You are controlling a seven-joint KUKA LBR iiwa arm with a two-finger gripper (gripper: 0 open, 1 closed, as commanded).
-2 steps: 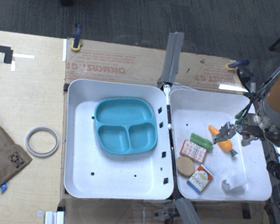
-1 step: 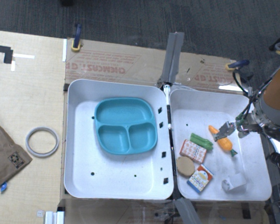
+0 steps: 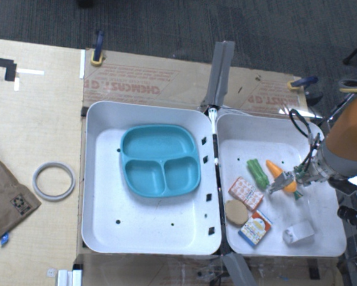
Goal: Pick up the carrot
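The carrot point(image 3: 274, 168) is a small orange piece lying in the right bin point(image 3: 319, 247), near its middle, slanting down to the right. My gripper point(image 3: 284, 183) is low over the carrot's lower right part, and a bit of orange shows on its far side. The arm, with its orange band point(image 3: 354, 128), reaches in from the right edge. The gripper's body covers the spot where it meets the carrot.
Beside the carrot on the left lies a green vegetable point(image 3: 257, 172). Below it are a pink patterned packet point(image 3: 246, 193), a tan round biscuit point(image 3: 237, 212), a small carton point(image 3: 255, 230) and a pale block point(image 3: 298, 232). The left bin holds a blue divided plate point(image 3: 161, 161). A tape ring point(image 3: 54, 179) lies on the bench.
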